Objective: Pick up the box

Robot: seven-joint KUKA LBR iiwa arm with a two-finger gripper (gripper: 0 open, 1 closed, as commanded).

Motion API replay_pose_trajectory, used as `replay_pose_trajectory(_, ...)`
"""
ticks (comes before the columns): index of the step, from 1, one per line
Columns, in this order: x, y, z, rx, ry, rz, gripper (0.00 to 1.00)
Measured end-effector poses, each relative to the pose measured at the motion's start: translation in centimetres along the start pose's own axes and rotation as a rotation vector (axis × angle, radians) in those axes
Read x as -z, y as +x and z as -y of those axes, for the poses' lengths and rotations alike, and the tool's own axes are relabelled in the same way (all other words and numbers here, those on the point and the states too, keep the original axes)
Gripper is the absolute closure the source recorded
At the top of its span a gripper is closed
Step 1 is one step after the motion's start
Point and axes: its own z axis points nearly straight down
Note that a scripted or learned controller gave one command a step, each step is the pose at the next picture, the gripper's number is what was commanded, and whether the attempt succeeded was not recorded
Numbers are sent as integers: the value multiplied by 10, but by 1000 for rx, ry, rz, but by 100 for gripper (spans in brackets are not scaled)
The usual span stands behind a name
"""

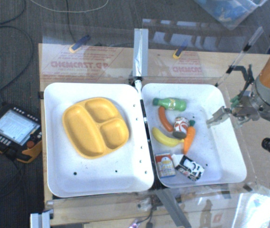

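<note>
Hovering over the right bin's right edge, the gripper — can't tell how wide it's spread, nothing visibly held. One box lies at the front edge; one yellow plate fills the left bin.

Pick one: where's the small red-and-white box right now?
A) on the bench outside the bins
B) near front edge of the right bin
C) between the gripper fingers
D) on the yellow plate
B: the box lies flat near the right bin's front edge, beside a black-and-white carton.
</note>
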Motion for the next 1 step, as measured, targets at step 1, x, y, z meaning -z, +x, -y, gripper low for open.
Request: replay_pose_trajectory(1,-26,102,-48,-111,1,1,0)
